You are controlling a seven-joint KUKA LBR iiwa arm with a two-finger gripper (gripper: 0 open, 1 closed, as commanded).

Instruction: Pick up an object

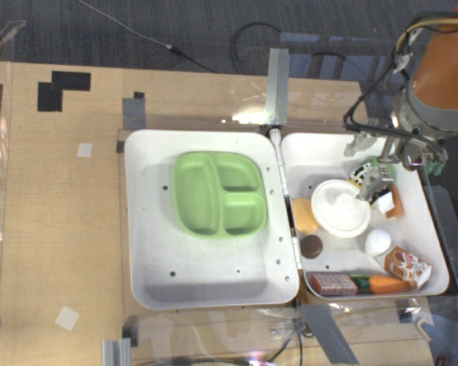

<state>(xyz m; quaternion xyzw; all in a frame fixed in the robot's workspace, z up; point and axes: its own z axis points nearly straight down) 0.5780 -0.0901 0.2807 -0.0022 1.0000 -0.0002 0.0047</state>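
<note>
From the camera view above the worktop [61, 227], the arm [443, 75] is cut off at the top right corner, and its bulk hides the far right part of the right bin [435, 239]. The hand [374, 181] hangs low over that bin's far half, but its metal parts blend with cables and small items beneath, so I cannot tell how its tips stand or whether anything sits between them. Just beside it, toward the bin's middle, lies a white round bowl [340, 207], its rim right by the hand. A small black-and-white item [359, 174] and an orange-brown piece [392, 203] near the hand are too small to name. Left of the bowl a yellow block [304, 216] lies against the divider, with a dark brown disc [311, 245] just below it. A white ball [378, 242] rests nearer the front, beside a brown-and-white carton [407, 266]. Along the front wall lie a reddish packet [334, 284] and a carrot [385, 284]. The left bin [149, 280] holds a green divided plate [218, 194], lying flat.
</note>
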